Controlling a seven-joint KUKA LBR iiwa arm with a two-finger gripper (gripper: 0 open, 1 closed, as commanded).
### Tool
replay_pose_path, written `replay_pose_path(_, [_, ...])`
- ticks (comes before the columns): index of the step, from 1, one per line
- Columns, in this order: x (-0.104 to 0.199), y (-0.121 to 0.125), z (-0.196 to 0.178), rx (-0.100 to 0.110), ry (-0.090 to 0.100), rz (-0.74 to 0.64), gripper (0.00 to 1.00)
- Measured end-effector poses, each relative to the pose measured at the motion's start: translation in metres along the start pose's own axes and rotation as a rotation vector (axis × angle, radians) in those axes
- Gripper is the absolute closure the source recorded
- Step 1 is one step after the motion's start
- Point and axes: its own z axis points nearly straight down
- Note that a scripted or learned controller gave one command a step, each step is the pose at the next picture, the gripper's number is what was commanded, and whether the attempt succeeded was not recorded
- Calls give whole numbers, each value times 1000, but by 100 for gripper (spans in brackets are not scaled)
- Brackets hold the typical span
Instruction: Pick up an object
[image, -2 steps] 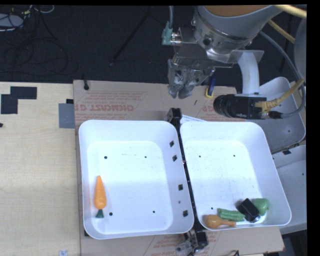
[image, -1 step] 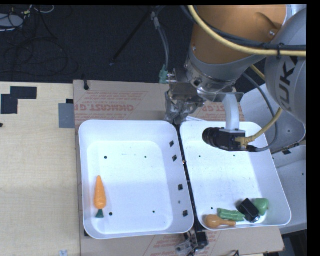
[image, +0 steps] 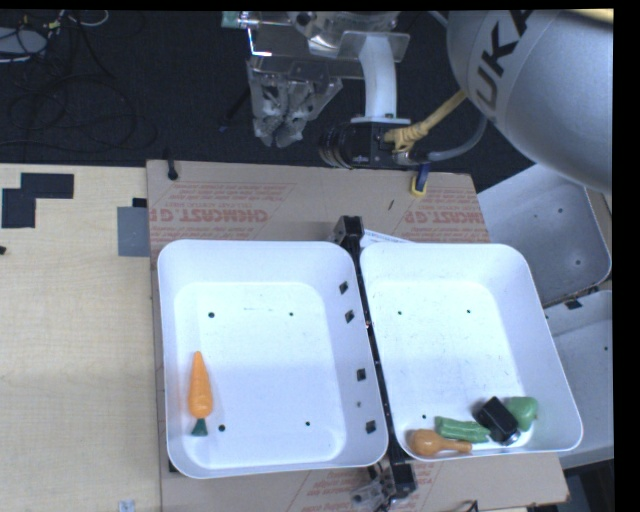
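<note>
An orange toy carrot (image: 200, 386) with a small green top lies in the left bin (image: 255, 262), near its front left corner. In the front right corner of the right bin (image: 450, 262) several small items huddle together: a green pod-shaped piece (image: 460, 429), a black block (image: 497, 419), a light green rounded piece (image: 523, 408) and an orange pear-shaped piece (image: 434, 443). My gripper (image: 288, 108) hangs high at the back, beyond the far edge of the bins and well away from every object. Nothing is seen in it.
The grey arm (image: 540, 70) fills the top right corner. A black hinge strip (image: 362, 350) runs between the two bins. Both bins rest on a cardboard sheet (image: 270, 205). To the left lies a wooden bench top (image: 70, 340), with cables in the dark area behind.
</note>
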Motion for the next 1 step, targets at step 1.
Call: replay_pose_path(1, [-47,-22,5,14,-7,11,100])
